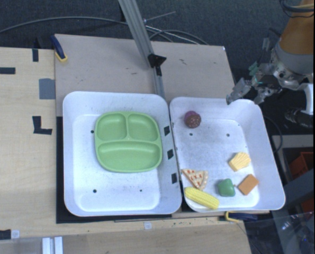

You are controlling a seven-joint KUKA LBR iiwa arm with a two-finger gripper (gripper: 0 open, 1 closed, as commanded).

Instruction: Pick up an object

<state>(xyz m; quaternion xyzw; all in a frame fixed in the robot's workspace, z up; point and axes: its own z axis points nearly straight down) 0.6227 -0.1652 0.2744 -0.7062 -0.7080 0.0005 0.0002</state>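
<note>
The gripper [248,92], fingers spread and holding nothing, hangs over the right bin's [263,136] far corner, apparently staging a pick from the toys [227,187] below.

right bin's [252,121] middle lies open; toys [221,187] crowd its near edge.

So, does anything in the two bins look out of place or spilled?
Only a little. The corn cob lies across the front lip of the right bin, partly over its edge. The other toy foods and the green plate sit inside their bins.
</note>
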